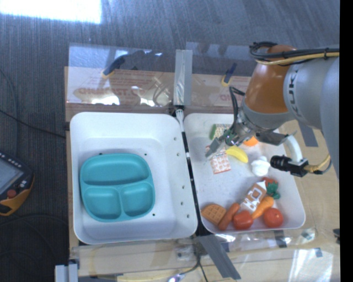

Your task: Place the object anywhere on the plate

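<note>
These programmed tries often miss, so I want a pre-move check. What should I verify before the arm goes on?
1. Teal three-compartment plate lies flat in left white bin: ok.
2. Plate surface free to receive an object: ok.
3. Gripper over right white bin, above the small red-and-white checkered packet: ok.
4. Object seen between its fingers: cannot tell.
5. Yellow toy banana lies close beside the gripper, crowding the pick: not ok.

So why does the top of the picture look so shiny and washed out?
In the camera view, glare streaks the clear panel behind the bins, and a blown-out white patch sits at the top-left corner; the teal plate and toy food stay evenly lit, slightly soft.
</note>
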Controlling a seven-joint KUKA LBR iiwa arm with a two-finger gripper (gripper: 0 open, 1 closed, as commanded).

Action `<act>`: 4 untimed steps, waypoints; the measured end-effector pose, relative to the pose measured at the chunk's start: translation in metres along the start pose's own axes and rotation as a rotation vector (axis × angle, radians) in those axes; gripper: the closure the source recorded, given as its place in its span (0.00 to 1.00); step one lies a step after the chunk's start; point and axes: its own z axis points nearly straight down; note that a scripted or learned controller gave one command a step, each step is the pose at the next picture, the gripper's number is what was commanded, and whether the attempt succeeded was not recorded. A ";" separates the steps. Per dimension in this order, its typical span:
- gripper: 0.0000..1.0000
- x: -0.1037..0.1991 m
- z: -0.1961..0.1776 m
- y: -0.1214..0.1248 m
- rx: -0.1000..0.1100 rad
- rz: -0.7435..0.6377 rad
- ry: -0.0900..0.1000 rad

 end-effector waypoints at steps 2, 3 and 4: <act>1.00 0.156 -0.039 0.030 -0.006 -0.674 0.002; 1.00 0.233 -0.110 0.027 -0.006 -0.698 0.002; 1.00 0.297 -0.101 0.040 -0.003 -0.713 0.003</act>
